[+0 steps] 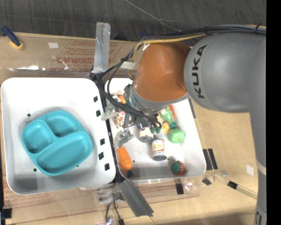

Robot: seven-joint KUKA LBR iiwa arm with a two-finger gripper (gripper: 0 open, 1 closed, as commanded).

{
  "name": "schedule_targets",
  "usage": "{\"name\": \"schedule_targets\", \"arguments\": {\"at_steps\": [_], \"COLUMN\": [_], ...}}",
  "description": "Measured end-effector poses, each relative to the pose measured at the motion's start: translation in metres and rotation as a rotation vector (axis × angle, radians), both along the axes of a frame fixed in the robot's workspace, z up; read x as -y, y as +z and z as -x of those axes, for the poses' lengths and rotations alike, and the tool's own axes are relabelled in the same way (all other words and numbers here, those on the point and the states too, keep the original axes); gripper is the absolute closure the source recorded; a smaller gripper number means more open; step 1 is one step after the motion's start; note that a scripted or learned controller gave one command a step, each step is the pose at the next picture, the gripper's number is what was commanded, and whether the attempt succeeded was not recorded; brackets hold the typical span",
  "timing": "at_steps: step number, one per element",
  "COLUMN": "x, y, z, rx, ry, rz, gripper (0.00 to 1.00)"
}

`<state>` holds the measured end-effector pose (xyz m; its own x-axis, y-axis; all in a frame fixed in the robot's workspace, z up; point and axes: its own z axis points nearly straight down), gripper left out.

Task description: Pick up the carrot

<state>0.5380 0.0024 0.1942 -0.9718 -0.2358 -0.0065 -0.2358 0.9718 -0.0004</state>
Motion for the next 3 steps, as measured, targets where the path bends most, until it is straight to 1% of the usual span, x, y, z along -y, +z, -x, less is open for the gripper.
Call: {"name": "schedule_targets", "arguments": {"at_steps": [1,2,3], "x": [0.041,0.080,0.122], "y": [-0.003,0.209,0.090], "z": [0.054,0.053,0.051], "rx": [-0.009,0.002,-0.009], "ry": [-0.221,-0.706,-0.421], "rz": [0.001,-0.002,0.001], "gripper": [0.00,0.00,0.00]}}
